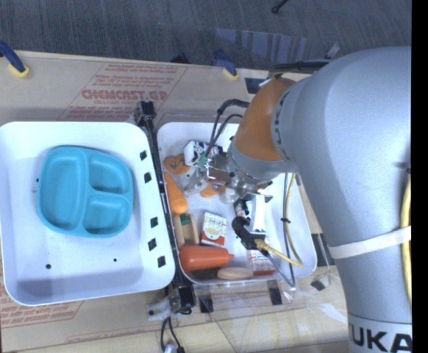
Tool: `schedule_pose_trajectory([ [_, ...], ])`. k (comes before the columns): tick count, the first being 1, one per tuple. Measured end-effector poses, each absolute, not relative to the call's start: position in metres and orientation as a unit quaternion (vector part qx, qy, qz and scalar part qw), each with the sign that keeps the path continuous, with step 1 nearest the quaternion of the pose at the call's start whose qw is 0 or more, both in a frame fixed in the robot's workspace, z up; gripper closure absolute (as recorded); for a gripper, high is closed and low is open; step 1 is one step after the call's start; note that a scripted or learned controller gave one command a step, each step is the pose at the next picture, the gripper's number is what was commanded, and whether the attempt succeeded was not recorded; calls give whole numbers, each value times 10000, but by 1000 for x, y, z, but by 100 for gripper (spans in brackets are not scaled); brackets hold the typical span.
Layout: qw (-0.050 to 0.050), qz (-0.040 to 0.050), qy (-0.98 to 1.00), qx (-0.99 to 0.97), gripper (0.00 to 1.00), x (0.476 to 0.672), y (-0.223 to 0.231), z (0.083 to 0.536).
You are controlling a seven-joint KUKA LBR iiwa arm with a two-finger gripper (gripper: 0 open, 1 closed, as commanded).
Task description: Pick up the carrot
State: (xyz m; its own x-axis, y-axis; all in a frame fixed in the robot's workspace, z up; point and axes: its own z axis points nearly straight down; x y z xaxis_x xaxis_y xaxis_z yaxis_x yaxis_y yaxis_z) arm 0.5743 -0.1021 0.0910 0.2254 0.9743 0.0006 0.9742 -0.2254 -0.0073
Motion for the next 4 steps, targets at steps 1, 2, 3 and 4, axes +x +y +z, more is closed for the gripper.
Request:
schedule_pose_trajectory([
  [1,48,24,-6239,-7815,100,574,-101,101],
  [2,49,26,-6240,-7814,0,574,-101,100],
  [3,15,15,-4226,-9063,0,576,-94,91],
  [4,129,166,-4207,-9070,0,634,-97,88],
])
